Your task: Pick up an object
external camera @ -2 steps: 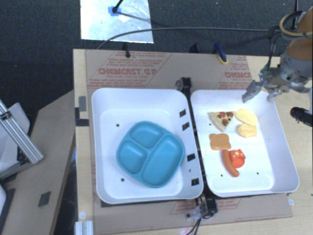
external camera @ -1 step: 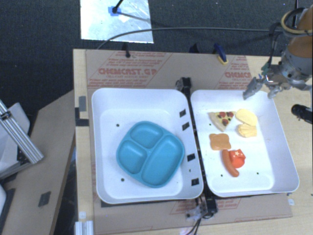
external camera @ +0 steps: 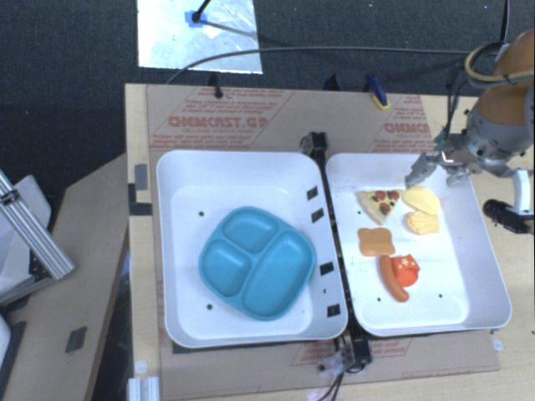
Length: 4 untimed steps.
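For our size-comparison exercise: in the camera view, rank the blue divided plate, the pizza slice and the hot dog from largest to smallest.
1. Blue divided plate, clearly largest.
2. Hot dog and pizza slice: look alike, not ranked.

Dark carpeted floor (external camera: 67, 65) all around. Brown printed cardboard sheet (external camera: 251, 115) across a pale wooden bench (external camera: 100, 215). Shiny foil square (external camera: 199, 23) up top, taped blue. Metal frame (external camera: 29, 232) at left edge.

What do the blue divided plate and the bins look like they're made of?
Blue plate: likely moulded plastic, judging by its uniform colour, soft sheen and rounded compartment walls. Left bin and right bin: probably thin formed white plastic, smooth with rounded corners, though painted metal can't be ruled out.
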Each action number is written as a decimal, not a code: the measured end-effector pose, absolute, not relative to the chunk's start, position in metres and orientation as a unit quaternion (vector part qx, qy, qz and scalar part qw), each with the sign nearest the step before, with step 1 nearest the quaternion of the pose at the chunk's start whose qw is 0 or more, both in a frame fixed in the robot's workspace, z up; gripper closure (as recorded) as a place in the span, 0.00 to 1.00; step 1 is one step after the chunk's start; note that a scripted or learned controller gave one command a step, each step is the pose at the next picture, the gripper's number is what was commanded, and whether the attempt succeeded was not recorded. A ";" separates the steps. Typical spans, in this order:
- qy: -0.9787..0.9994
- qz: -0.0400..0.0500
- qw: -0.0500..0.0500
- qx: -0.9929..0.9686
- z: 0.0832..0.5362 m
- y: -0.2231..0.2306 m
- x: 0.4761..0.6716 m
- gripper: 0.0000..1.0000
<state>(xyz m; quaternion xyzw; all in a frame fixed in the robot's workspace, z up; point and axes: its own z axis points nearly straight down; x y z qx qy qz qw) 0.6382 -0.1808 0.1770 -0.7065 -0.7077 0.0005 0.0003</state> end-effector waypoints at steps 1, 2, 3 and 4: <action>-0.709 0.001 0.001 -0.705 0.117 -0.179 0.645 0.00; -0.709 -0.002 -0.003 -0.705 0.098 -0.180 0.647 0.00; -0.710 -0.002 -0.003 -0.704 0.107 -0.179 0.647 1.00; -0.709 -0.002 -0.004 -0.705 0.172 -0.179 0.653 1.00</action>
